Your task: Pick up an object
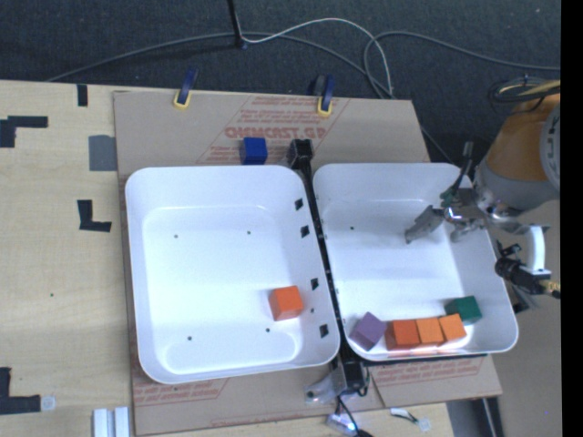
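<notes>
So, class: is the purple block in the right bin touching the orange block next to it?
Touching. The camera view shows the purple block pressed against the nearest orange block along the right bin's near wall, with no white floor between them.

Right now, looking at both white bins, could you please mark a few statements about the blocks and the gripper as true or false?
1. A single orange cube lies in the left white bin. True.
2. The purple block sits in the left bin. False: it lies in the right white bin, near its front edge.
3. The gripper holds the dark green block. False: it hangs over bare bin floor, apart from the block.
4. A blue cube rests on the cardboard behind the bins. True.
</notes>
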`<state>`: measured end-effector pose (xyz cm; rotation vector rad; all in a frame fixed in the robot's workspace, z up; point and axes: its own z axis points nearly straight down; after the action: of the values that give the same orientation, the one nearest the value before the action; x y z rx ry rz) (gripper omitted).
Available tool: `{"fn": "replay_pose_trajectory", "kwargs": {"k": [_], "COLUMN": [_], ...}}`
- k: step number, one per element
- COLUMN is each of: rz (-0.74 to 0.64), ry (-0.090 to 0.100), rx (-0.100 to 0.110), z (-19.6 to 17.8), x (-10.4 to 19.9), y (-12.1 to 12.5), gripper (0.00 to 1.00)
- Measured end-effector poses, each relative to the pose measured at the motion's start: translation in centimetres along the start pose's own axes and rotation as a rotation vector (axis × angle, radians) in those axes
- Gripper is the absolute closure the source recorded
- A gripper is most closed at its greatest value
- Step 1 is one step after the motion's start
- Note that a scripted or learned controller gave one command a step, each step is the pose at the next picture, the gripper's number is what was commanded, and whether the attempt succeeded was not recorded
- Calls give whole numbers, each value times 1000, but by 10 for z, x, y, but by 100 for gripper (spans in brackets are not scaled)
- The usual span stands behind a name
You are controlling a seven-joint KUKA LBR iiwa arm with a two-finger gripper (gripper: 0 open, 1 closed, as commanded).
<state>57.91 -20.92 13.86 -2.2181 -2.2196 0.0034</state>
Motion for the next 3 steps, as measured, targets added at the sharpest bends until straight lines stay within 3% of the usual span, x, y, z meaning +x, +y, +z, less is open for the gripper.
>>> {"fn": "replay_pose_trajectory", "kwargs": {"k": [1,2,3], "rz": [0,0,0], "ry": [-1,-2,-2], "rx": [-2,-5,-7], "z": [51,39,-4], "x": [1,0,5], "y": [0,1,-1], "gripper": [0,100,100]}}
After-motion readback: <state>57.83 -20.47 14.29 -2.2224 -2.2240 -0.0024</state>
